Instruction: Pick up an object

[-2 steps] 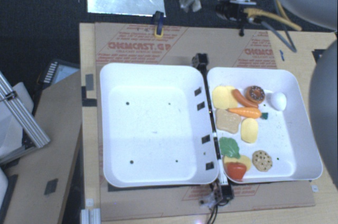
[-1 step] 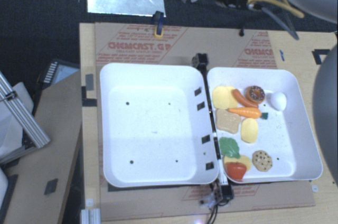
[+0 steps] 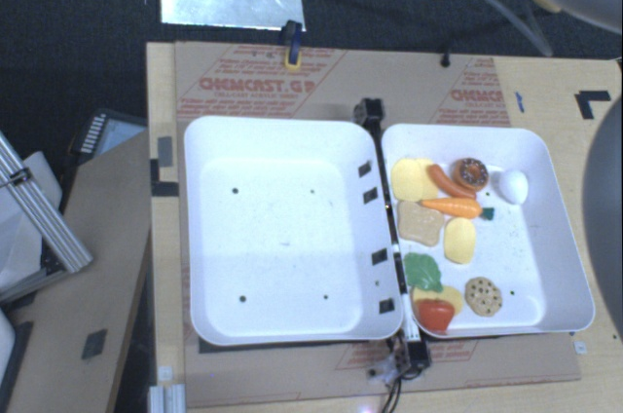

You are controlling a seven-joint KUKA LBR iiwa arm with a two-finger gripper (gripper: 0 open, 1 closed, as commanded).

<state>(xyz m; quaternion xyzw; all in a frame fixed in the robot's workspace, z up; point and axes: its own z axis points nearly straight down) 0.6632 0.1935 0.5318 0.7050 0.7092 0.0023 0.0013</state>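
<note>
Carrot: the orange plastic toy carrot (image 3: 452, 206) lies flat mid-way in the right white bin (image 3: 563, 284), and we judge it light, rigid, somewhat slick; grip across its thick middle. Crowding it: red sausage (image 3: 450, 179) and brown doughnut (image 3: 471, 172) above, tan bread slice (image 3: 421, 223) below touching, white egg (image 3: 512, 186) near the tip. Pincer state: we cannot tell.

A brown bench (image 3: 253, 75) with red letters holds two white bins, the left bin (image 3: 282, 226) and the right bin (image 3: 540, 236), side by side.
</note>
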